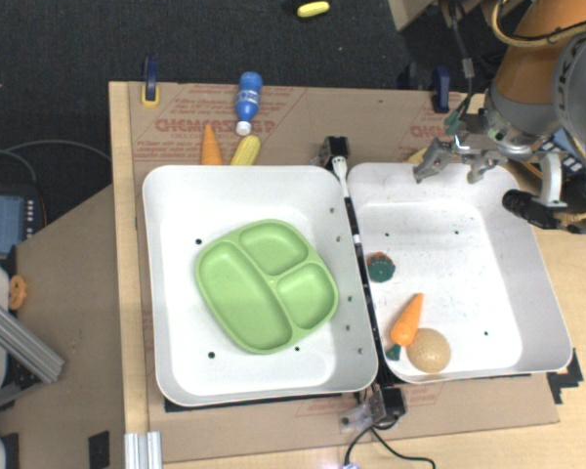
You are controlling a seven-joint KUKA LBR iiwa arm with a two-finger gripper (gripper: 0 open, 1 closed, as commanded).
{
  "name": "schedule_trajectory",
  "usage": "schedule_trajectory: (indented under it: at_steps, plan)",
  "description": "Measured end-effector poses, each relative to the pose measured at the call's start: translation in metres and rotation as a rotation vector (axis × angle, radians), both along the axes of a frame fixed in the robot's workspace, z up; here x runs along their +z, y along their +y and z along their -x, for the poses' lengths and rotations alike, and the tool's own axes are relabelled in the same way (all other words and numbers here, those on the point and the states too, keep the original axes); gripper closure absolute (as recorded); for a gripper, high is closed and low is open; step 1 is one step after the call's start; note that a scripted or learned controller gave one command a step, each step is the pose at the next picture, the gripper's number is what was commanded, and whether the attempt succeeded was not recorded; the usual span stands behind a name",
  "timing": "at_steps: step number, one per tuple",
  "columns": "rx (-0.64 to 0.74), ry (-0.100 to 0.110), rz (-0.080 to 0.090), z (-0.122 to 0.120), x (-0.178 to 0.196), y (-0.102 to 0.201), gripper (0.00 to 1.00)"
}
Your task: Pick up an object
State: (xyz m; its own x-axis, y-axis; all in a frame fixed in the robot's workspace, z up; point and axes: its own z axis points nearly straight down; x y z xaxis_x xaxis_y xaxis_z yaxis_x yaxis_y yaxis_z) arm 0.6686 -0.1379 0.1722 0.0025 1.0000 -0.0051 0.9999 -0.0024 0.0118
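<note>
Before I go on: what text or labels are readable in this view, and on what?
Red print on the brown board behind the bins: too blurred to read with confidence.
White label on the blue bottle: too small to read.
Nothing else carries readable text.

The arm (557, 57) is cut off by the right edge; the teal object (380, 268) is too small to identify.

bins: 2 (166, 262) (527, 291) | green plates: 1 (266, 285) | carrots: 2 (406, 320) (210, 146) | bottles: 1 (247, 102) | corn cobs: 1 (245, 149) | potatoes: 1 (429, 350)
</note>
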Motion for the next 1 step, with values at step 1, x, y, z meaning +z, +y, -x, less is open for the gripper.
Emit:
schedule_trajectory:
  at_steps: [1]
  plan:
    - [0.003, 0.022, -0.008, 0.0045, -0.0879, 0.0168, 0.00]
